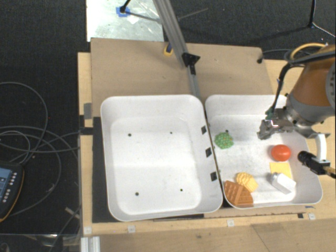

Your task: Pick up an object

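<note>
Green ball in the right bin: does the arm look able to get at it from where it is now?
Probably yes. The green ball sits alone on bare bin floor, apart from the other items, and the tool hangs above the same right bin with nothing between them.

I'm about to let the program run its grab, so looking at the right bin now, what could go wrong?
Three things might.
1. The gripper hangs over bare bin floor, apart from every item, so closing here would likely catch nothing.
2. The round red tomato-like ball could roll off if nudged.
3. The flat yellow square and small white block touch near the right white bin wall, and the waffle-patterned orange piece abuts the ridged yellow piece, so a grasp may snag two.
</note>
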You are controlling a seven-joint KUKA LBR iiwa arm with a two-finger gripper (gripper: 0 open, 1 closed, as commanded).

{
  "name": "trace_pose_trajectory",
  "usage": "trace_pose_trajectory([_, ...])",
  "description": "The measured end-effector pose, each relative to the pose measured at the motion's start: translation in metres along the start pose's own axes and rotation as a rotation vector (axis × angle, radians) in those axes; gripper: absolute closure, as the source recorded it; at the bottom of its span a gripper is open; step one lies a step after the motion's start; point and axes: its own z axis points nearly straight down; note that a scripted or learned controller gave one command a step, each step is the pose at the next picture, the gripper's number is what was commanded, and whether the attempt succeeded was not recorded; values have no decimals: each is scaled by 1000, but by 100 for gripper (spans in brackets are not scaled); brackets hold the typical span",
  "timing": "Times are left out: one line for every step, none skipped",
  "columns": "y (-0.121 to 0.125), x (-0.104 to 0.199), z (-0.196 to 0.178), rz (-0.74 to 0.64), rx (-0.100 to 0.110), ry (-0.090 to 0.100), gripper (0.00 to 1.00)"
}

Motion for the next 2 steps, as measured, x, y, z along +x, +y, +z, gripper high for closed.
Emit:
trace_pose_trajectory([-5, 5, -59, -3, -3, 0, 100])
trace_pose_trajectory([-3, 5, -88, -2, -1, 0, 100])
